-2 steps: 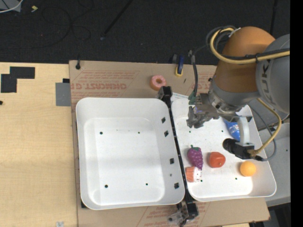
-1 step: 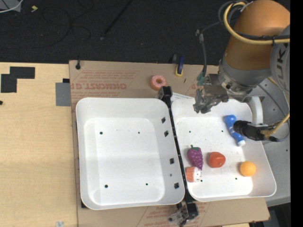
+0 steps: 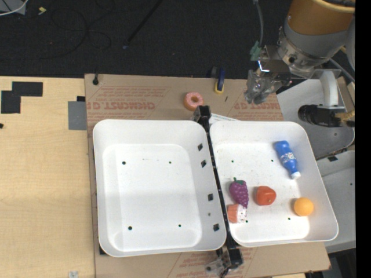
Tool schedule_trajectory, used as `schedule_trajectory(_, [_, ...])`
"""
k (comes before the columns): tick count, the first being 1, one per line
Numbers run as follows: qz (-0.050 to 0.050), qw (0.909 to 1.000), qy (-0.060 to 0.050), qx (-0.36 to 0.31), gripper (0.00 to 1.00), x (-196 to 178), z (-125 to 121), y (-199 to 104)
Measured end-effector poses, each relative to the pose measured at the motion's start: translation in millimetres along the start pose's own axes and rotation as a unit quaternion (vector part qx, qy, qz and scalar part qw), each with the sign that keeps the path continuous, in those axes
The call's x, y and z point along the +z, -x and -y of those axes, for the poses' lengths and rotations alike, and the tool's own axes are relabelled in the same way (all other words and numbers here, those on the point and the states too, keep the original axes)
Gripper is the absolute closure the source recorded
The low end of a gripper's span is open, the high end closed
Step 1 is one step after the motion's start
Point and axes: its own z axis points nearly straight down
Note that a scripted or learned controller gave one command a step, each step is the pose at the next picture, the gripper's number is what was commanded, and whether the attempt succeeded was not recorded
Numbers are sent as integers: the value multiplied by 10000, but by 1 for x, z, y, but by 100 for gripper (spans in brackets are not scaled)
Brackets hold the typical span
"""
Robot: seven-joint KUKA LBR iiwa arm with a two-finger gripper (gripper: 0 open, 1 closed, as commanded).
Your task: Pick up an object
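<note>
Two white bins sit side by side on the bench, and I'll take the right bin (image 3: pixel 316 155) as my landmark; the left bin (image 3: pixel 110 155) touches it along the black clips between them. One grey arm (image 3: pixel 316 22) with its orange band leans in above the right bin's far edge, wrist bent downward, its gripper (image 3: pixel 259 90) hanging over the brown board just beyond that far rim, nothing held in it; how wide it stands I cannot tell. Five objects lie inside the right bin. One blue bottle (image 3: pixel 286 158) lies flat by the right wall, its long axis running from the far side toward the near side, white cap pointing nearer and slightly right. One purple grape bunch (image 3: pixel 239 192) lies near the left wall, stem pointing away. One red piece (image 3: pixel 265 196) sits just right of the grapes, one orange ball (image 3: pixel 303 207) by the near right corner, one small pink-and-white piece (image 3: pixel 235 214) just below the grapes. One pink ring (image 3: pixel 193 101) rests outside, beyond the far left corner.
</note>
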Motion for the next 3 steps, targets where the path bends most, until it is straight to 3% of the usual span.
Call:
schedule_trajectory(1, [-7,9999,-135,-12,100,145,-9,-52])
schedule_trajectory(2, [-6,10000,-98,-10,100,202,1,-91])
schedule_trajectory(3, [-20,10000,10,-18,100,89,-28,-134])
